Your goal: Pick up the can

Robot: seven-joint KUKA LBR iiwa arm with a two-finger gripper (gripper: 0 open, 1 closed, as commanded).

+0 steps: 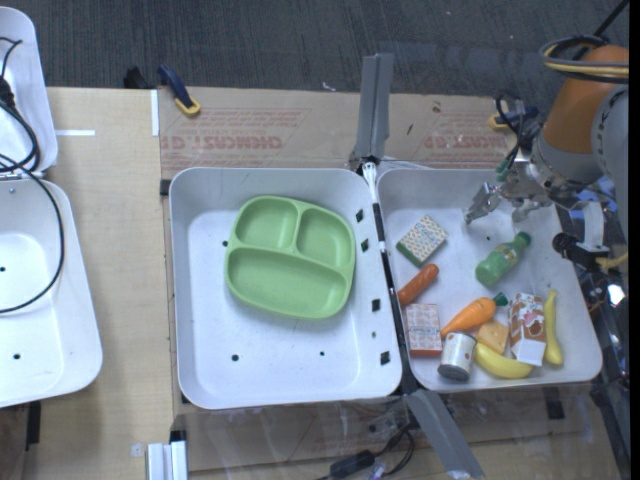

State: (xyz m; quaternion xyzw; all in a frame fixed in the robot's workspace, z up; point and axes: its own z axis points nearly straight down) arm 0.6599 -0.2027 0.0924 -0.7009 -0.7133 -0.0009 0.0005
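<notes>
I see the can (457, 355) lying at the near edge of the right bin (432, 194), just left of the banana (503, 362). My end effector (492, 205) hovers at the bin's far side with fingers spread, gripping nothing. The can looks light, stiff and slick, so I'd pinch across its round sides

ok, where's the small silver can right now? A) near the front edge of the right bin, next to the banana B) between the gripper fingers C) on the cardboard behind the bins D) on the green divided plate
A: the small silver can lies near the front of the right white bin, beside the yellow banana; the gripper is over the bin's back part, apart from it.
</notes>
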